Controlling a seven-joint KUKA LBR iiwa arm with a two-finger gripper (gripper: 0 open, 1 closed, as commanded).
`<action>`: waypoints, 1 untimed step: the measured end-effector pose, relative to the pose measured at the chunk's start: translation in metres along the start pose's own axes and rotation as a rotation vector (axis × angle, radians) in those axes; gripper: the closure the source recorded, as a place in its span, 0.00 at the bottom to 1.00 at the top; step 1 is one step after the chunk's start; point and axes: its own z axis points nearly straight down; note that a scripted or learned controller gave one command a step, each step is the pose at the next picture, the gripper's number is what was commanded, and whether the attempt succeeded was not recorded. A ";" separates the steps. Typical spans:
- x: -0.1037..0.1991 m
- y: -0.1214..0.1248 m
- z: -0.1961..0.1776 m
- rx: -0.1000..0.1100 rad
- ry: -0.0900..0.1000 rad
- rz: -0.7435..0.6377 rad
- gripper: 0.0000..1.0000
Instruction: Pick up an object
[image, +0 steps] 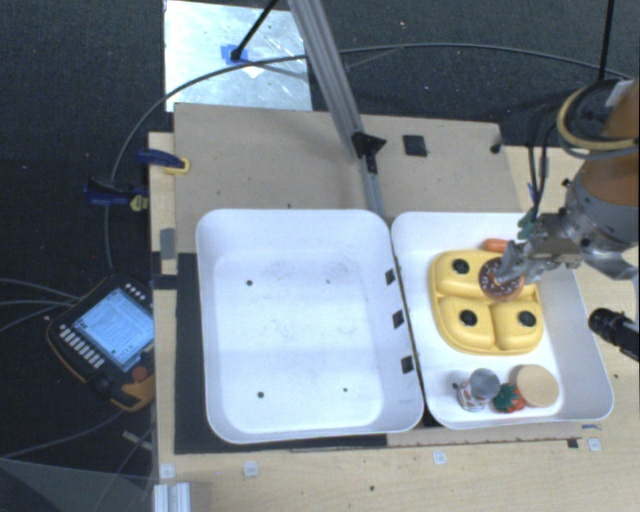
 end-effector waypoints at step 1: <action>0.051 0.014 0.002 0.000 0.001 -0.004 1.00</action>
